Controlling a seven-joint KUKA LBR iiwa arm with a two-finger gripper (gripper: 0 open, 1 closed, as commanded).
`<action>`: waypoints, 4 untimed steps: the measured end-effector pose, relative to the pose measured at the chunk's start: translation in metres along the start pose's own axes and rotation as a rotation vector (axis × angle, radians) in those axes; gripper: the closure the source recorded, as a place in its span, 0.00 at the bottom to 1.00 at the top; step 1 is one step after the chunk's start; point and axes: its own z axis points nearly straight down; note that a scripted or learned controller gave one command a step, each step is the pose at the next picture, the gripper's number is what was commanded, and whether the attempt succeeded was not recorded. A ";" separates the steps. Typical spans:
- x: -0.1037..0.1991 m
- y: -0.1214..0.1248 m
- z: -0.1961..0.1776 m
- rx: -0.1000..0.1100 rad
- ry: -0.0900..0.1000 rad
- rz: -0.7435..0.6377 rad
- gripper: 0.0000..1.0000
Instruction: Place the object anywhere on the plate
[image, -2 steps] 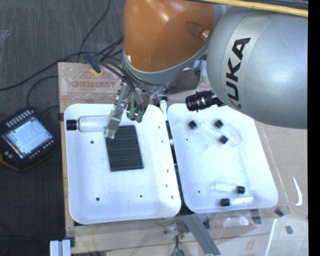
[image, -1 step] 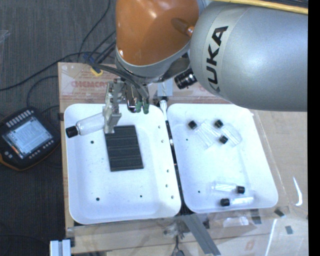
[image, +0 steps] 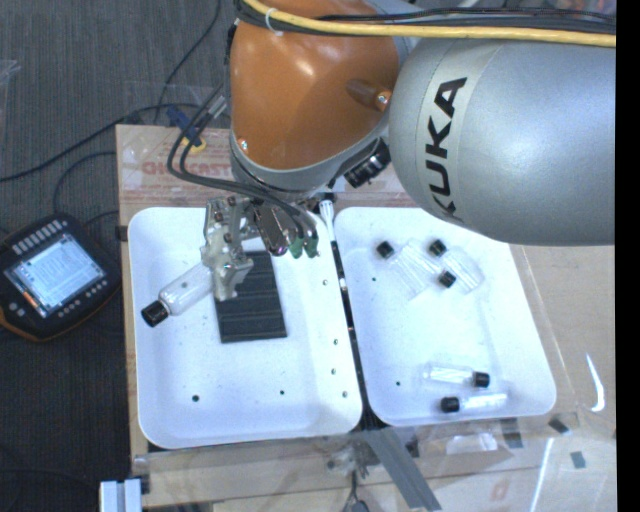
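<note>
Dark floor surrounds a bench bearing two white bins; the left bin (image: 170, 400) serves as landmark. Within it lies a dark ribbed plate (image: 252, 305), and a clear vial with a black cap (image: 180, 297) lies just left of that plate, its near end touching or overlapping the plate's edge; which, I cannot tell. The gripper (image: 228, 270) stands over the vial's upper end, fingers apparently closed about it. Judgement: the vial is gripped but not yet on the plate; transfer and release remain. Legible writing: "KUKA" on the grey arm (image: 500, 120). More vials (image: 430, 265) lie in the right-hand bin.
</note>
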 end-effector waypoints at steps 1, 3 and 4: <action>0.039 0.011 -0.049 0.000 -0.003 -0.156 1.00; -0.063 -0.018 0.127 -0.001 -0.002 -0.317 1.00; 0.005 0.001 0.118 0.000 0.002 -0.434 1.00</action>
